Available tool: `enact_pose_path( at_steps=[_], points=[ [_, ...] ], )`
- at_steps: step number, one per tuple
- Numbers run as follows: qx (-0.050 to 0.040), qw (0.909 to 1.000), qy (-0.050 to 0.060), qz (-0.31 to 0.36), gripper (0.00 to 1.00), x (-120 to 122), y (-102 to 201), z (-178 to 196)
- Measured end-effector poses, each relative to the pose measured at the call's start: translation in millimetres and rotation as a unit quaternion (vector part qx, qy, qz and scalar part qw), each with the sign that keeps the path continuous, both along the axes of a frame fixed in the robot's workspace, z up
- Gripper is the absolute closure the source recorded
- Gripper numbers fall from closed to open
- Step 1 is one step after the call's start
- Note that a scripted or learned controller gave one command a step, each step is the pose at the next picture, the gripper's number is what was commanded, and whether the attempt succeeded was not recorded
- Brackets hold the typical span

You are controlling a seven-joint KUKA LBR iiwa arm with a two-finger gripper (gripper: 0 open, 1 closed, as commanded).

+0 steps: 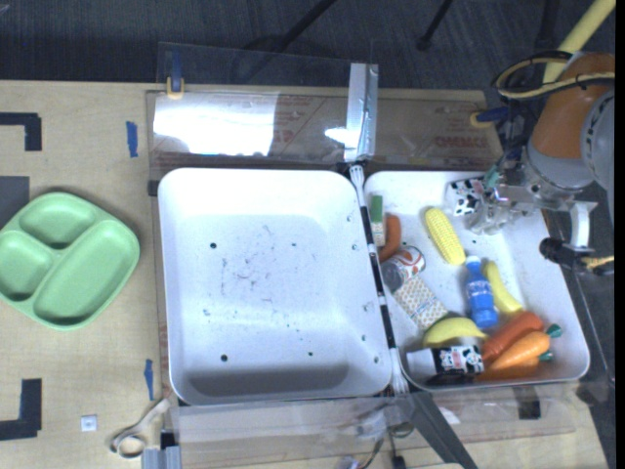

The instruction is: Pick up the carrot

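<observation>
- Your carrot (516, 345) lay at the right bin's (576, 291) five o'clock corner.
- Your gripper (493, 208) hung at one o'clock; its grip couldn't be told.

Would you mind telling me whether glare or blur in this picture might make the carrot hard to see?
In the camera view, strong glare washes over the clear panel behind the bins; the carrot at the right bin's near corner is evenly lit and free of glare, though soft and low in detail; the gripper near the far side looks blurred.
</observation>
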State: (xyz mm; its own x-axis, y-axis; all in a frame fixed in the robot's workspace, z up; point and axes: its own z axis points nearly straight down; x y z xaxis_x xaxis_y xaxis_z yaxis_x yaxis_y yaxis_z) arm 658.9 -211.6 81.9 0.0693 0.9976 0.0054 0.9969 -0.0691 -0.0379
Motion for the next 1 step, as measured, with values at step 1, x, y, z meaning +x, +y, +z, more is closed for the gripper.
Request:
enact_pose_path(
  at_steps=[1],
  points=[
    [0.0061, 1.0000, -0.002, 0.004, 0.00, 3.4, 9.4, 1.5]
  ],
)
